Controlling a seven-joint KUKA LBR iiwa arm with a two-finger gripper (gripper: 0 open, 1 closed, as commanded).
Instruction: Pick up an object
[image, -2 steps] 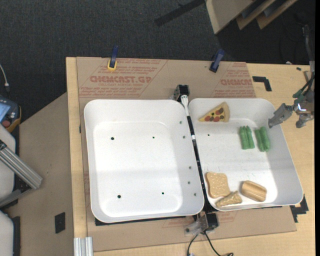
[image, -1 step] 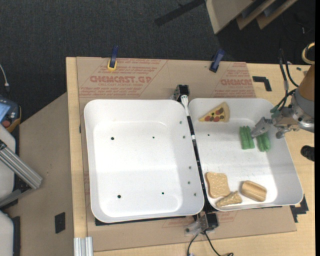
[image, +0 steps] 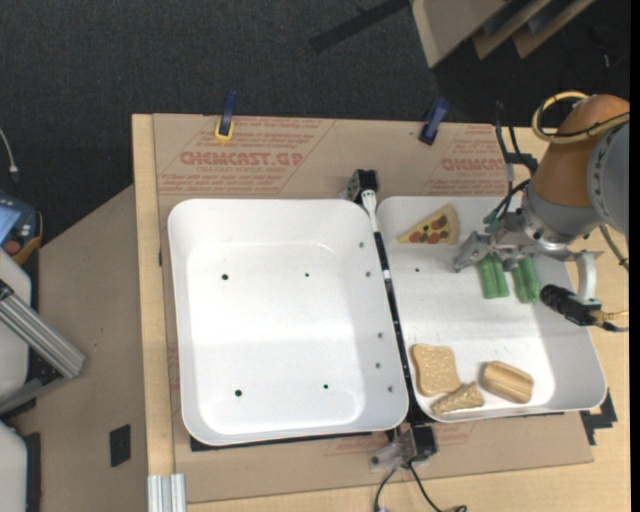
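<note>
The pincer hangs in the right bin, its green fingers apart and holding nothing. Pizza lies near at ten o'clock; toast and roll lie at six. Centre over one item, descend straight, then close.

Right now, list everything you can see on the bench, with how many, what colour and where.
left bin: one, white, bench's left half
right bin: one, white, bench's right half
pizza slice: one, tan with red topping, right bin's far left corner
bread slice: one, tan, right bin's near edge
bread wedge: one, tan, beside the bread slice
bread roll: one, brown, right bin's near edge
clamps: two, blue, board's far edge
arm: one, grey with orange band, from the right
gripper: one, green fingers, over right bin
</note>
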